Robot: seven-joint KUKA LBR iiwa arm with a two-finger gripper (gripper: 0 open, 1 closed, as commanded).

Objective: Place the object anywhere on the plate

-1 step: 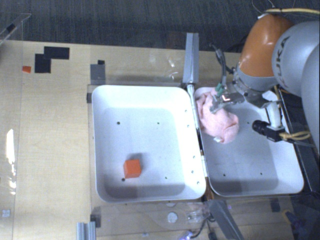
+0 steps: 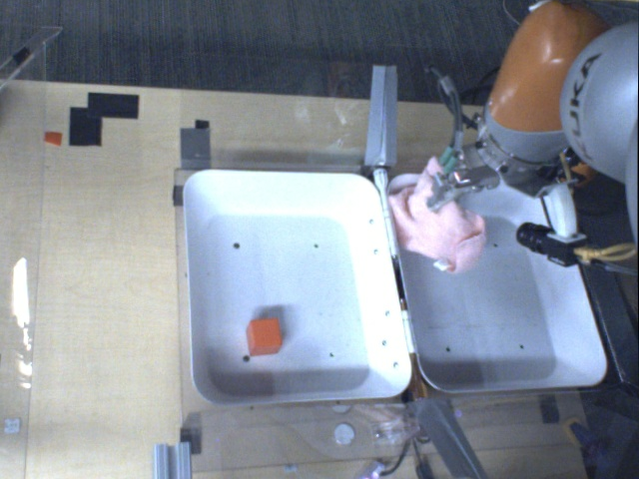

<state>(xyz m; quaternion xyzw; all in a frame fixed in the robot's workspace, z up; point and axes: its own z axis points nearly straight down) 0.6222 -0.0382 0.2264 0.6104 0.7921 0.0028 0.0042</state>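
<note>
A small orange block [image 2: 265,336] lies in the left bin [image 2: 215,267], near its front left. A pale pink plate [image 2: 439,233] with an uneven outline sits in the right bin [image 2: 499,347], at the back left against the divider between the bins. My gripper [image 2: 446,190] is over the plate's upper edge, its tip touching or just above the pink surface. The orange-banded wrist [image 2: 539,63] rises behind it to the right. The block is far from the gripper, across the divider.
A grey metal post [image 2: 380,118] stands at the back between the bins. A black cable fitting [image 2: 544,239] hangs from the arm over the right bin. Black markers [image 2: 95,118] lie on the bench at far left.
</note>
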